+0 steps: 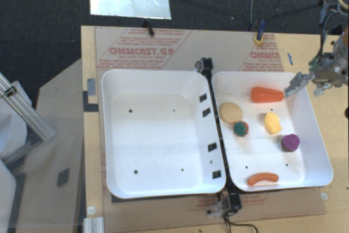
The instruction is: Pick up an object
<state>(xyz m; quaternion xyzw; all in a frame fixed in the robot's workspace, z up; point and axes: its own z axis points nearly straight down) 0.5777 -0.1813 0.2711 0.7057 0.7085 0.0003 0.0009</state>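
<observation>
Camera view: carrot (267, 95) near bin rim (256, 74)

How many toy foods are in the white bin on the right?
6: carrot at the far side, cookie, green-red ball, yellow piece, purple piece, sausage nearest.

Left bin (117, 117) open; toys (267, 95) crowding right

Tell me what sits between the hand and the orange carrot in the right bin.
Nothing visible does. The hand sits at the carrot's right end, over the right bin's far right corner; the other toys lie nearer the camera.
</observation>
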